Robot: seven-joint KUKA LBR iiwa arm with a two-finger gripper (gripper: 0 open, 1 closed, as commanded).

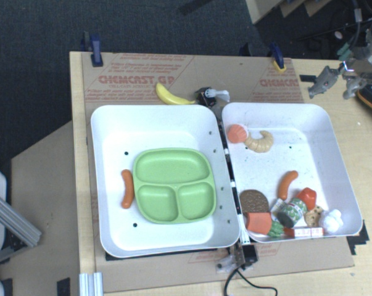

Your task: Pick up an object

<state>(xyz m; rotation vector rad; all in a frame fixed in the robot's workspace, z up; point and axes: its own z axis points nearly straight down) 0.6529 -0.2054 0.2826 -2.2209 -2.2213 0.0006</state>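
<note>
My gripper (334,86) hovers above the bench at the far right, beyond the back right corner of the right bin (334,134). Its two grey fingers stand apart, open, with nothing between them. In the right bin lie a pink-orange round piece (237,134), a tan croissant (261,142) and an orange sausage (288,184). A heap at the bin's front holds a brown cookie (253,200), a red block (258,221), a green can (290,214), a red pepper (307,197) and a white piece (331,219).
The left bin (105,165) holds a green divided plate (173,184) and a second orange sausage (128,189). A yellow banana (173,95) and a small black and white object (211,95) lie on the cardboard behind the bins. Clamps stand at the back edge.
</note>
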